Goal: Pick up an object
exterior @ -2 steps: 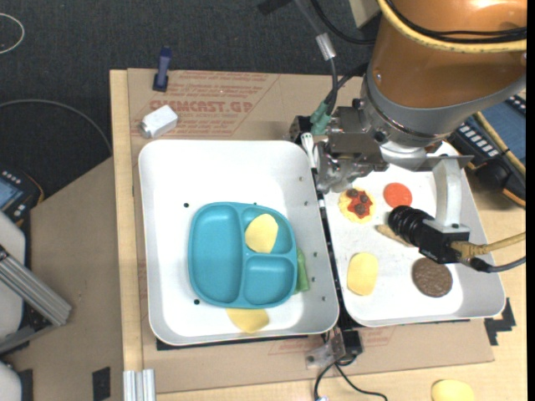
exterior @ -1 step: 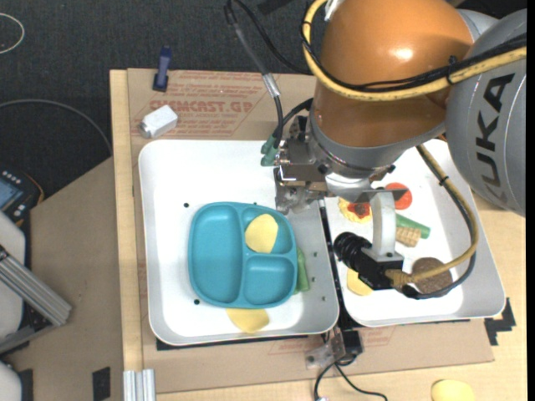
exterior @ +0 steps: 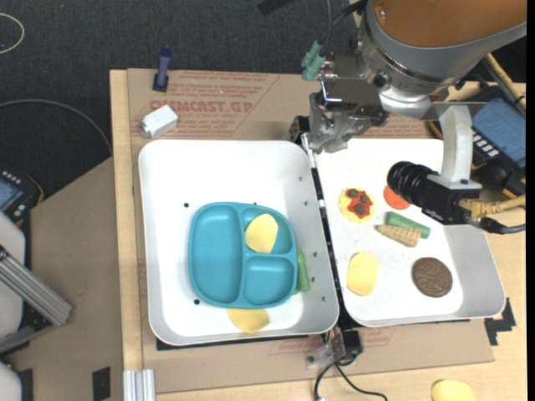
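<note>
So the gripper (exterior: 322, 140) sat over the back end of the divide between the bins, and honestly we couldn't tell how it was set. The yellow piece (exterior: 362, 273) lay near the front of the right bin (exterior: 476, 303), clear of its neighbours. We figured it was light, smooth plastic, a bit slippery, best pinched across its narrow middle.

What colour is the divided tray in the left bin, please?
The divided tray is teal blue, shown clearly in the camera view.
</note>
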Tool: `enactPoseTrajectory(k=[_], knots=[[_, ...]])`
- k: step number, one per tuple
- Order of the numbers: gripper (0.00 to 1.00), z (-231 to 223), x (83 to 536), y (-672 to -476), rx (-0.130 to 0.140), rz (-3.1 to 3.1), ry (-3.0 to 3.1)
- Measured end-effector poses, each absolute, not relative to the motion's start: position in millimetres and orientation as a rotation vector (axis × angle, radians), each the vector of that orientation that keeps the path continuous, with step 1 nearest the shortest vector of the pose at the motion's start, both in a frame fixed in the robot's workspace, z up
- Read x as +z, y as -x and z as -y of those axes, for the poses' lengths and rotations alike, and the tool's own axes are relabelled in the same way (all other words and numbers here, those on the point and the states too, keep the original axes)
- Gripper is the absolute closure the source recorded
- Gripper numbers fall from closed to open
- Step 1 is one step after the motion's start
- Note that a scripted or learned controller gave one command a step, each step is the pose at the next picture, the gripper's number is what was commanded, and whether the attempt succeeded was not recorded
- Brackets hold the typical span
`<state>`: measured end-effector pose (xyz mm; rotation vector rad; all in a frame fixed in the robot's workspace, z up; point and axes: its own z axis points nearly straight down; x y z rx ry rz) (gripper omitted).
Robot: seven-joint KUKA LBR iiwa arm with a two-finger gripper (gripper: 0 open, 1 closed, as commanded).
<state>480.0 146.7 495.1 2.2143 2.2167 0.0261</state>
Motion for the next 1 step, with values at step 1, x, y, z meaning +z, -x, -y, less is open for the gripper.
enactPoseTrajectory(k=[1], knots=[[1.00,-148.1,497.4,-479.8,0.008,-2.223,-2.216]])
